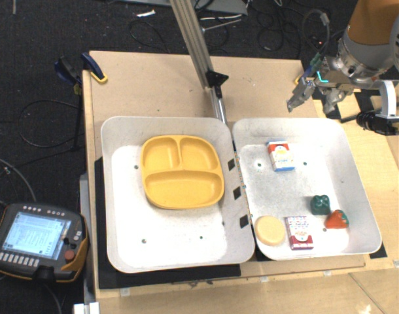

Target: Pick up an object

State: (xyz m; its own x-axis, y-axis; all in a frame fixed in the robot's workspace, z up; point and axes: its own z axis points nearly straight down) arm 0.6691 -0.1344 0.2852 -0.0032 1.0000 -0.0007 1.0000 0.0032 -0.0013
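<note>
Five loose items sit in the right bin (354,175), and you can go for any of them: a small white carton (280,156) with red and blue print near the bin's far middle, a dark green piece (320,205) and a red one (337,220) close together toward the right wall, a red-and-white box (299,232) at the near edge, and a pale round disc (270,230) just beside that box

The gripper (315,99) hangs above the bench past the bin's far rim, fingers spread apart, nothing between them

Handling, as a judgement: all look like toy food, so light, stiff and not fragile. The white carton is your easiest pick: flat sides, lying alone with free floor all round it, so close on its two long faces. The disc is low and wide, likely awkward for a two-finger grip. Green and red pieces are small and rounded, may squirt out, and they crowd each other. The near box is touching or almost touching the disc, so one finger would have little room there

Surface: smooth white bin floor, things will probably slide if nudged

Room: the left bin (121,241) holds a yellow divided plate (182,172). A slanted metal pole (193,31) rises behind the bins, well left of the gripper. A teach pendant (36,239) lies off the bench at lower left
</note>
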